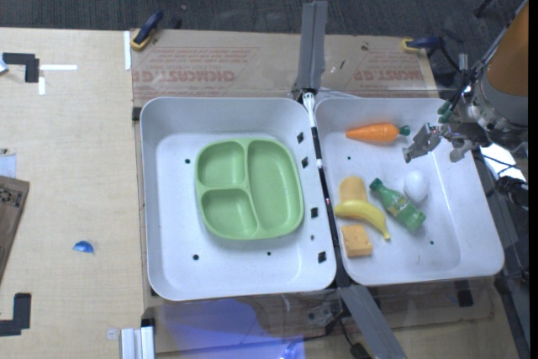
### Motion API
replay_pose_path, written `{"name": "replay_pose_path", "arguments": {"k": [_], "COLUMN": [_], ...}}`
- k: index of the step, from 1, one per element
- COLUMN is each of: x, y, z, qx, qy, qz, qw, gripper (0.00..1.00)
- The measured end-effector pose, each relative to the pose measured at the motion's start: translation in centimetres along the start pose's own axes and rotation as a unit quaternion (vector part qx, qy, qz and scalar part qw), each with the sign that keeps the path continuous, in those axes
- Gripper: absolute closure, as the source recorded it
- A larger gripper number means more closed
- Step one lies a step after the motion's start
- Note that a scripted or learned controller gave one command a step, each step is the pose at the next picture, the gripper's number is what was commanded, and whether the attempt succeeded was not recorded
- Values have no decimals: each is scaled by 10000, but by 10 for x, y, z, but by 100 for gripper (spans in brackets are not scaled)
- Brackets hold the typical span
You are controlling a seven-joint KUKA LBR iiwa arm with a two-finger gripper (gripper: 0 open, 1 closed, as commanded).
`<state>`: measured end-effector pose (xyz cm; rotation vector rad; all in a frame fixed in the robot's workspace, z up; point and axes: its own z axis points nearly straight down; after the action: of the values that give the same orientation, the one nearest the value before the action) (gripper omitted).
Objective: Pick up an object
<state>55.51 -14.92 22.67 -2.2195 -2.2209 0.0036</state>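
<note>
One white egg [415, 185] lies below the gripper [437, 142], whose fingers look spread.

My gripper [439, 140] hung empty above the right bin [471, 252], carrot [371, 132] beside it, white egg [416, 185] just below.

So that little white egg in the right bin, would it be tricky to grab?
Probably. The small white egg looks smooth and rounded, so it may slip out of a two-finger pinch. It would likely roll if nudged, though the green plastic bottle lying close beside it might stop it. Whether it is fragile or a toy, I cannot tell.
</note>
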Motion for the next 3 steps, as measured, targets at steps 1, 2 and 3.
{"name": "replay_pose_path", "arguments": {"k": [1,2,3], "x": [-38,4,2], "y": [4,-44,-44], "z": [57,135,127], "qx": [-5,-12,-15], "qy": [1,1,-1], "qz": [-925,-1547,-1519], "qw": [9957,9880,9884], "gripper": [0,0,100]}}
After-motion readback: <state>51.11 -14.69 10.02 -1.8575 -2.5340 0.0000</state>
